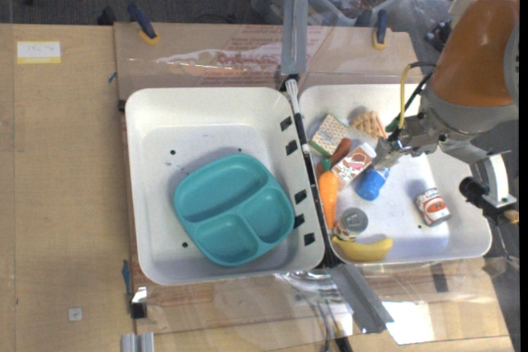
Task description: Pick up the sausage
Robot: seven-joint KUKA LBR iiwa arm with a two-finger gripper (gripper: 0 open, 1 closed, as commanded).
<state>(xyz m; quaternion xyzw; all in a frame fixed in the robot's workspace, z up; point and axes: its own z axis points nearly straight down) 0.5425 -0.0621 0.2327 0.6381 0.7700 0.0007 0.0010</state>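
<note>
in the right bin (466, 237), sausage (341, 150): left of your fingers (394, 146), near, apart
axis: slants upper right to lower left
fingers: you cannot tell wide or narrow

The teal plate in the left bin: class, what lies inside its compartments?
The teal plate shows three bare compartments with nothing lying in them. What sits beneath it on the left bin floor is covered.

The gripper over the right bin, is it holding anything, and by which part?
It cannot be told. The gripper hangs above the blue bottle; nothing is seen between its tips.
</note>
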